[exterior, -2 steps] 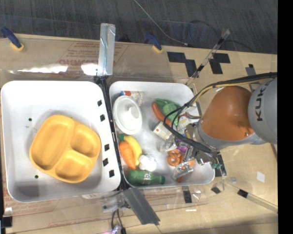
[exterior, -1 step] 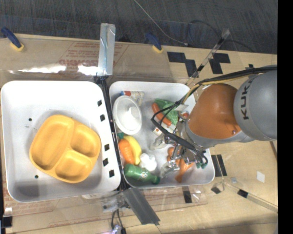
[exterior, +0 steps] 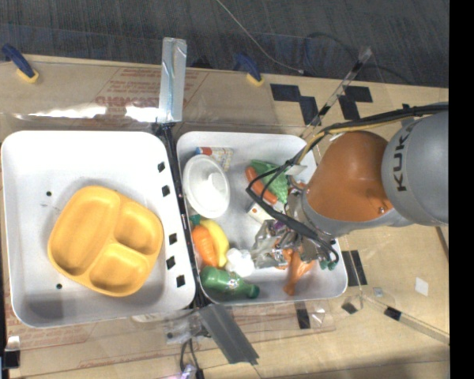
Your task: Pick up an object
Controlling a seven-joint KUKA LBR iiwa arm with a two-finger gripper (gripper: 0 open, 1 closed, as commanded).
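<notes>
A: Where is the arm?

B: It reaches in from the right, its orange band point(exterior: 349, 176) over the right bin point(exterior: 221, 142). The claw point(exterior: 278, 247) is low among the clutter near that bin's front right part.

A: Is the claw spread or pinching anything?

B: I cannot tell; cables and the wrist hide it.

A: What lies around it?

B: An orange carrot-like toy point(exterior: 298, 272) just beside it toward the front wall, a green bottle point(exterior: 228, 283) lying on its side at the front, and an orange and yellow toy point(exterior: 208, 243) against the left wall. A white bowl point(exterior: 206, 185) sits upright further back, and a green and orange piece point(exterior: 267, 177) lies near the wrist.

A: And the left bin point(exterior: 31, 156)?

B: It holds a yellow divided plate point(exterior: 105, 239), well apart from the arm. Both bins rest on the cardboard-covered tabletop point(exterior: 79, 85).
</notes>
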